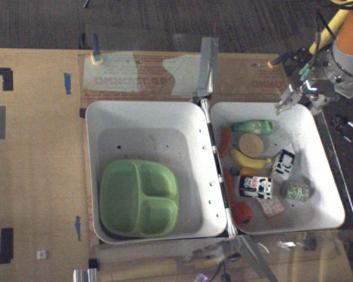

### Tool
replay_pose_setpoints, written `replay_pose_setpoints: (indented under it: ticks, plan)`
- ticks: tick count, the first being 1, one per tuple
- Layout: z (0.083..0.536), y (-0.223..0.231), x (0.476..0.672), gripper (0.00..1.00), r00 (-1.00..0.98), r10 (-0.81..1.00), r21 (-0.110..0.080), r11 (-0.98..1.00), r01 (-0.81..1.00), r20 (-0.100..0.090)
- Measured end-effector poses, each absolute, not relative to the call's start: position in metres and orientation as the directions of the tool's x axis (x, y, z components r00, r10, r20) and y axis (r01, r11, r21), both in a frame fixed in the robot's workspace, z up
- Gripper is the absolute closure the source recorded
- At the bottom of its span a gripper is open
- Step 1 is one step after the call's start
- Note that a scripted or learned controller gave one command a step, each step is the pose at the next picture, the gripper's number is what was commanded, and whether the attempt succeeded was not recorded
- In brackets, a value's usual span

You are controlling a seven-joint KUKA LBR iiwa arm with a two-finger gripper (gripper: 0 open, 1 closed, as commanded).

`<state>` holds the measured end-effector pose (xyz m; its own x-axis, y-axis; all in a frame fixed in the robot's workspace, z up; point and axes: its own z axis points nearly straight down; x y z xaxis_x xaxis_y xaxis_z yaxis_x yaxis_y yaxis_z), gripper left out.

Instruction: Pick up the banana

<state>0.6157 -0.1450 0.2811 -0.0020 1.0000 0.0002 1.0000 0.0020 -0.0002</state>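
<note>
The yellow banana [249,159] lies in the middle of the right bin [323,175], its upper edge tucked under a round tan disc [251,145]. My gripper [298,101] hangs over the back right corner of that bin, well up and to the right of the banana. Its fingers stand open with nothing between them.
Crowded around the banana are a green bottle [252,126], a red-orange stick [225,141], a black-and-white carton [282,164], a cow-print box [256,187], a green can [298,191] and a red piece [242,211]. The left bin [106,128] holds a green divided plate [139,197].
</note>
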Motion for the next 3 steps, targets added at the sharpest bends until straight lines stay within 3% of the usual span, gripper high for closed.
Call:
replay_pose_setpoints:
  ticks: [1, 2, 3]
  plan:
    - [0.172, -0.1, 0.59, 0.0, -0.183, 0.983, 0.001, 0.183, 0.983, 0.0]
    - [0.111, -0.128, 0.548, 0.0, -0.168, 0.986, 0.033, 0.169, 0.985, -0.011]
    - [0.088, -0.094, 0.585, 0.0, -0.208, 0.978, 0.009, 0.208, 0.978, -0.002]
